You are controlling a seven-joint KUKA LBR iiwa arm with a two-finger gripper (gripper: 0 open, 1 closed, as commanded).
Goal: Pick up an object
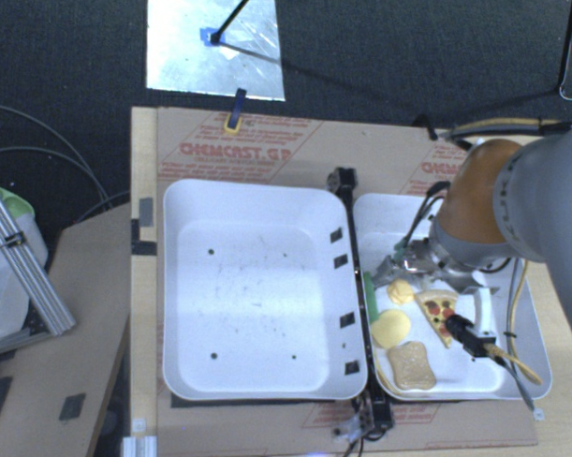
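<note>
My gripper (403,270) reaches down into the right bin (536,352) from the right, its tip just above a small yellow piece (400,293). A pizza slice (438,313) lies just right of that piece. Below them rest a round pale-yellow item (390,328) and a tan slice of bread (412,365). A thin green item (368,296) stands along the bin's left wall. The wrist hides the fingers' state, and nothing is seen between them.
The left bin (256,292) adjoins the right one along a black-clipped divider (345,272). Both sit on a cardboard sheet (270,147). An aluminium frame (22,270) stands at the far left.
</note>
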